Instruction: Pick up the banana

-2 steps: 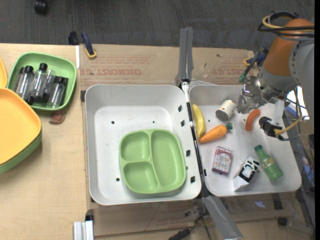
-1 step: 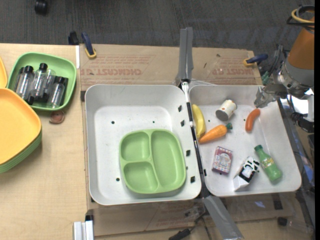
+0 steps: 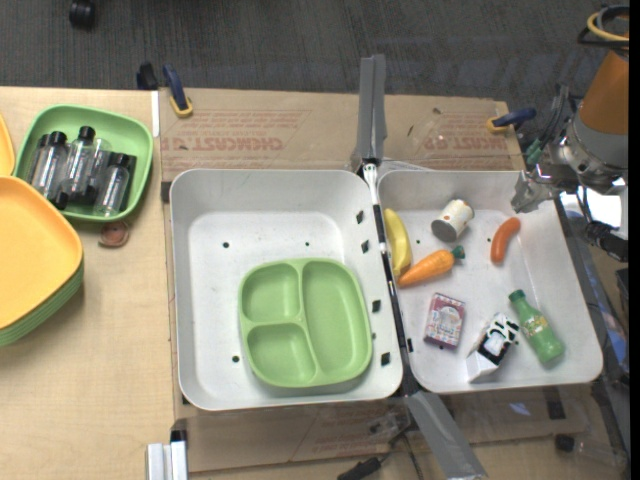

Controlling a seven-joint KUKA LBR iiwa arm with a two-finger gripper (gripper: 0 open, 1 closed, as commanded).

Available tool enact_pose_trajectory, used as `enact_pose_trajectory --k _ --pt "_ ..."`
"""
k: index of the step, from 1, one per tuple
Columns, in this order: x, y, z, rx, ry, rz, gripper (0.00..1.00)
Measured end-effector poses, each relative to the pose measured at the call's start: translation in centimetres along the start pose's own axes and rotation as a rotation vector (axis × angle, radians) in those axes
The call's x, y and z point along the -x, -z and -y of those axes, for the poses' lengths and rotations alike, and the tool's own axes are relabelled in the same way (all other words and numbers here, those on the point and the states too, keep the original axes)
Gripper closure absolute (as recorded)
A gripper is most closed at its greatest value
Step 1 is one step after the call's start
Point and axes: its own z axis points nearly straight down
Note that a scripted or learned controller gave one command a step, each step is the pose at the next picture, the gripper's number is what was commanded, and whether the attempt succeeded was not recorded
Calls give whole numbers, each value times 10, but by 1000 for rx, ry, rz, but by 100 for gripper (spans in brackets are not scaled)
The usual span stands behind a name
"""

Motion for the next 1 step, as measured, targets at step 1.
enact_pose_trajectory --k 1 --pt "0 9 0 1 2 2 100"
